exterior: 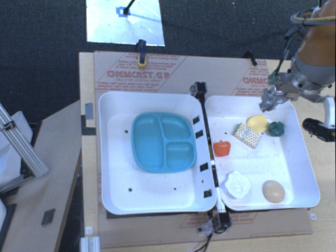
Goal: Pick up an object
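Left bin (113, 140): white plastic, smooth, faintly glossy. Right bin (299, 156): the same white plastic, lightly scuffed.
Divided tray (163, 142): blue plastic, smooth, satin sheen.
Red pepper (222, 148): looked like moulded plastic, glossy.
Yellow piece (257, 122): smooth, matt.
Green piece (276, 128): dark, dull finish.
Checked packet (247, 135): patterned surface, material could not be told.
White piece (237, 185): glossy, plastic-looking.
Beige ball (273, 191): matt, slightly mottled.
Bench top (157, 72): brown printed protective paper over a board.
Floor (42, 35): dark, rough carpet-like cloth.
Gripper (268, 103): grey metal, dull.
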You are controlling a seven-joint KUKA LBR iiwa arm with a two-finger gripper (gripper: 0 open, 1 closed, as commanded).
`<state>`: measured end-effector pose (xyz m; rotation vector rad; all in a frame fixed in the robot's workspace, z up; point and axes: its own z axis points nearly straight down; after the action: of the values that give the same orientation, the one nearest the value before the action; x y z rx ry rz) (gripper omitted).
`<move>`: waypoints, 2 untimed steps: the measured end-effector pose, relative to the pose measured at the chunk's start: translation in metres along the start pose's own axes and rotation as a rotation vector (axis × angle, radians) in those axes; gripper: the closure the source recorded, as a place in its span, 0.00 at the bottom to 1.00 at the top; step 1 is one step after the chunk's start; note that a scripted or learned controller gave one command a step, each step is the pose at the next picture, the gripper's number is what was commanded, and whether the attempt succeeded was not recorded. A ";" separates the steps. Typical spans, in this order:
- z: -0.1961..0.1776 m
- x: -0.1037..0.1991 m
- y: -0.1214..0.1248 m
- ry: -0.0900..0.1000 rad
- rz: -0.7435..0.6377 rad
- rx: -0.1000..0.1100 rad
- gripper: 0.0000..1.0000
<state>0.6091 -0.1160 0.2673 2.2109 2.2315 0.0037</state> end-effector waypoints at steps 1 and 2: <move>-0.004 0.050 -0.019 0.000 0.000 0.000 1.00; 0.012 0.100 -0.043 0.001 0.000 0.003 1.00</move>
<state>0.5653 -0.0169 0.2556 2.2127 2.2336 0.0014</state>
